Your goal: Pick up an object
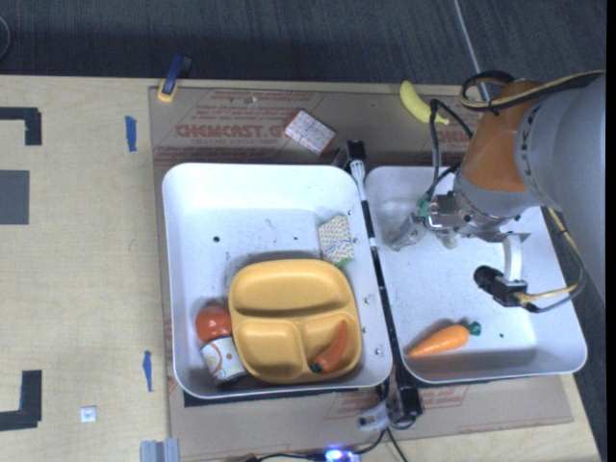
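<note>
A: The carrot (441, 341) lies alone at the right bin's (549, 354) near edge, well clear of the gripper (404, 235). Can't tell how the gripper's set.

B: It'd better drop straight over the middle, across its width. Count: one carrot, one yellow tray (289, 320), two bins.

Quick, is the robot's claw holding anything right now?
Gripper: in the right bin, nothing seen between its fingers; open or shut cannot be told. The carrot lies apart from it.
</note>
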`<state>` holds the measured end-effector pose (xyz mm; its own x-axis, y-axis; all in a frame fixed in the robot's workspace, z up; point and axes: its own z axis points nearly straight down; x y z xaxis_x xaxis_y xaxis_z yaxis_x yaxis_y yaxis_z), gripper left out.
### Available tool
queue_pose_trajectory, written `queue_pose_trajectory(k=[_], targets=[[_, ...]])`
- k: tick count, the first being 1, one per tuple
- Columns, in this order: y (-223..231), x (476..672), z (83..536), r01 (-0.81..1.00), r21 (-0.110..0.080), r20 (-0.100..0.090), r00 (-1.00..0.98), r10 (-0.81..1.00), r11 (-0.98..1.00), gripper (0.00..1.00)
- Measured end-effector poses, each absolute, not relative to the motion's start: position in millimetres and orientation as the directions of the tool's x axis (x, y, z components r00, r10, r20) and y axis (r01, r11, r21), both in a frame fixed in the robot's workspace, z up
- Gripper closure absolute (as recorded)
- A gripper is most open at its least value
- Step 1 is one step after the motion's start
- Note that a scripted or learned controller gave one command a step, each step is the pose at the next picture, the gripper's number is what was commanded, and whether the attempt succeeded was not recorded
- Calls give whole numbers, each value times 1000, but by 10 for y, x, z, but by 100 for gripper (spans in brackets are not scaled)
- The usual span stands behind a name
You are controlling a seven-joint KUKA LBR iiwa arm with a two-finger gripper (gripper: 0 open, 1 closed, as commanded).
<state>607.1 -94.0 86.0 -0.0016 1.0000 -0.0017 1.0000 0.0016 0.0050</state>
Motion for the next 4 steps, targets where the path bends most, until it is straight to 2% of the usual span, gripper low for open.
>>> queue_pose_trajectory(k=[1, 2, 3, 4], targets=[[-1417, 6420, 853, 1000, 2, -1, 0, 1000, 0, 0], [-1409, 6432, 963, 1000, 5, -3, -3, 1000, 3, 100], [-876, 5801, 1855, 1000, -1, 1, -2, 1000, 2, 100], [-670, 5000, 2240, 1000, -2, 1, 0, 1000, 0, 100]])
